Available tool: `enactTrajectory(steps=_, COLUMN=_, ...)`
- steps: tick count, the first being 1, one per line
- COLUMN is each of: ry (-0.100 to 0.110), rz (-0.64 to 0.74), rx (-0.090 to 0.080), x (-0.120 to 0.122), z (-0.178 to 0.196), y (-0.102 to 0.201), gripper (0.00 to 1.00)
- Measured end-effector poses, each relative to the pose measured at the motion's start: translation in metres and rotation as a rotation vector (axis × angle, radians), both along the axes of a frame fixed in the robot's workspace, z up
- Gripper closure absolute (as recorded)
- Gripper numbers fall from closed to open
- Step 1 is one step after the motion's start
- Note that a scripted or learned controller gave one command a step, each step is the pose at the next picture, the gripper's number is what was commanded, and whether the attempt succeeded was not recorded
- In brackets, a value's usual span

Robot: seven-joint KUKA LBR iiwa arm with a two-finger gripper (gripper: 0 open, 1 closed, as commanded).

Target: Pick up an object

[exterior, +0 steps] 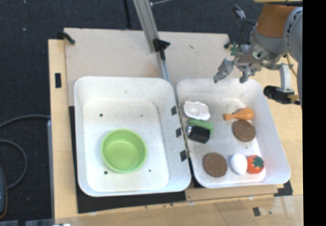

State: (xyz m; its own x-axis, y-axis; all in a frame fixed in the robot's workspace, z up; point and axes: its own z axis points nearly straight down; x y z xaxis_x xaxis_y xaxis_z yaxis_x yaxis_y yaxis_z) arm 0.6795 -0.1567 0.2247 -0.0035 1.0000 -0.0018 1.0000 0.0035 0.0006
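Bowl [124, 150] in left bin [86, 92] — egg [238, 164] in right bin [275, 133].

Robot lab: plywood bench [61, 118], aluminium camera mast [145, 13], floor cables [15, 138].

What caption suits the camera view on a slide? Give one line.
Open gripper above the right bin's far edge; food toys inside, green bowl in the left bin.
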Motion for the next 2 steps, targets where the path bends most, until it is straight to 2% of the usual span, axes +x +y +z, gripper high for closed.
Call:
enactTrajectory(steps=1, ry=0.001, rz=0.001, rx=-0.001, x=0.000, z=0.000, y=-0.001, gripper=0.00)
enactTrajectory(steps=2, ry=0.004, rz=-0.003, rx=-0.001, x=0.000, z=-0.042, y=-0.004, gripper=0.00)
